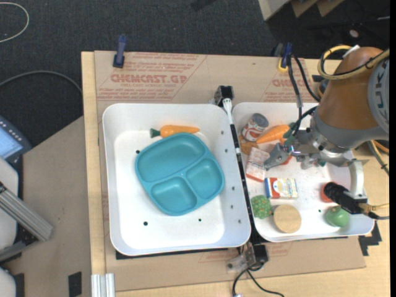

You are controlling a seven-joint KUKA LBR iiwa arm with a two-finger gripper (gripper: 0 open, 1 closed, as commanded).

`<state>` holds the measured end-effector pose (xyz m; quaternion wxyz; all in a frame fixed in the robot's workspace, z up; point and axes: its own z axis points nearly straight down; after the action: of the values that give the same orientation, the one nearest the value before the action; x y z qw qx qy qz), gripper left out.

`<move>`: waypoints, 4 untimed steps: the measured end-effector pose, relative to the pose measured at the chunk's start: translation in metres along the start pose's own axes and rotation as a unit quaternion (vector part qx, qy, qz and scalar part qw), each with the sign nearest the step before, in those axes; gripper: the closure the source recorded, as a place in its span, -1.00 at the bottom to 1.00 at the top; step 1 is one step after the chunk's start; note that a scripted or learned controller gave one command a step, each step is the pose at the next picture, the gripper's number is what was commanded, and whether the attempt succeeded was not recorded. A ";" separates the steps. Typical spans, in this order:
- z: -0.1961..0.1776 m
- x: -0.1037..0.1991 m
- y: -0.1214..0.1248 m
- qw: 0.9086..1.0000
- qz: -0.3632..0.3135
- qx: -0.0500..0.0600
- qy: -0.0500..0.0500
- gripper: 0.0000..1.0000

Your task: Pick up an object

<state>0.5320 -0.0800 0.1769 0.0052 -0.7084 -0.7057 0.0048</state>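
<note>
1. You had the pincer (279, 155) low over the right bin (359, 231), at the centre right of the frame, with the arm (352, 98) reaching in from the right edge.
2. You could not tell from this slant how far the pincer stood open, and nothing showed plainly between its tips, so you could not count anything as held.
3. The likeliest pick lay just there: a carrot (273, 134) just above the pincer, a can (255, 127) at its upper left, and a flat packet (255, 163) just to its left, all crowded near the bin's left wall.
4. You would have done best to choose one of them and centre on it, because the crowding made a two-thing pinch likely.
5. Easier picks sat apart lower in the bin: a small carton (282, 188), a round wooden disc (287, 218), a green ball (338, 216).
6. The left bin (117, 166) held a blue tray (179, 173) and a second carrot (176, 130), well apart from the pincer.
</note>
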 end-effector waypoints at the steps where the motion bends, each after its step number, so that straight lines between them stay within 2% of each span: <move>1: -0.007 0.030 -0.056 1.000 -0.002 -0.004 0.001 -1.00; 2: -0.013 0.059 -0.053 1.000 -0.003 -0.008 0.000 -1.00; 3: -0.006 0.065 -0.054 1.000 -0.002 -0.006 0.000 -1.00; 4: -0.008 0.051 -0.017 1.000 -0.002 -0.009 -0.001 -1.00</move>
<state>0.5157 -0.0290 0.1847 -0.0018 -0.7071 -0.7071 -0.0007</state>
